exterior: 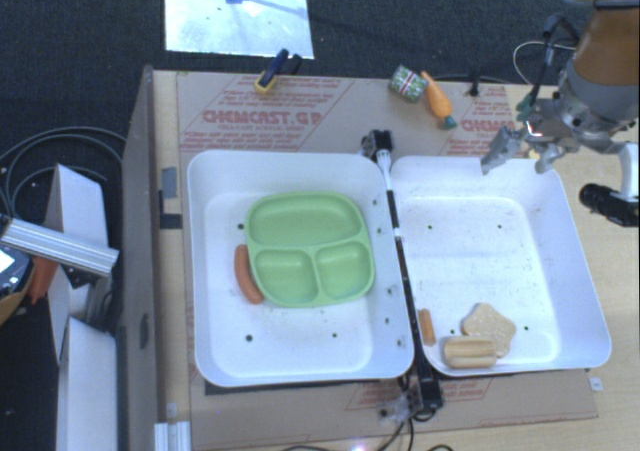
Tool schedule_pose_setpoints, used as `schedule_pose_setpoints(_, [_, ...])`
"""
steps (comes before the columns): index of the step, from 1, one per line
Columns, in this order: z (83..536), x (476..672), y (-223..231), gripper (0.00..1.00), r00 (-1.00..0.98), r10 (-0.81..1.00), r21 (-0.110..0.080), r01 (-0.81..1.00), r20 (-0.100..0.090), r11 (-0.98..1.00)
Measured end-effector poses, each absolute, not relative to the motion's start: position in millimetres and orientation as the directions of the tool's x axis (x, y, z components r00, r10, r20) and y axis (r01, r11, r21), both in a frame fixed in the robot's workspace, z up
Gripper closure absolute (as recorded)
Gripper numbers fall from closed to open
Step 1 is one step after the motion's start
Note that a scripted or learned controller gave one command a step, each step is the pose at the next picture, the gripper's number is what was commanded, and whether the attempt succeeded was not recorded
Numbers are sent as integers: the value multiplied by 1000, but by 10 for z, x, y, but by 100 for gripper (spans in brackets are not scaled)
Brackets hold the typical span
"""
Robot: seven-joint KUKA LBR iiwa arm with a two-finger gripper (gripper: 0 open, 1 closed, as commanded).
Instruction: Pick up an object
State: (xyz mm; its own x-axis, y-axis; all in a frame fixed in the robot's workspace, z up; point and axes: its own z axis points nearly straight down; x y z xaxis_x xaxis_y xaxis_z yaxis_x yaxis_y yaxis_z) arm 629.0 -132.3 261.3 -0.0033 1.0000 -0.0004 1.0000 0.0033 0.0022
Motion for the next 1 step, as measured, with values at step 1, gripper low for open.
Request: schedule_pose_setpoints(1, [1809,6283,-1330,0,-1,1000,-2,1000,0,1])
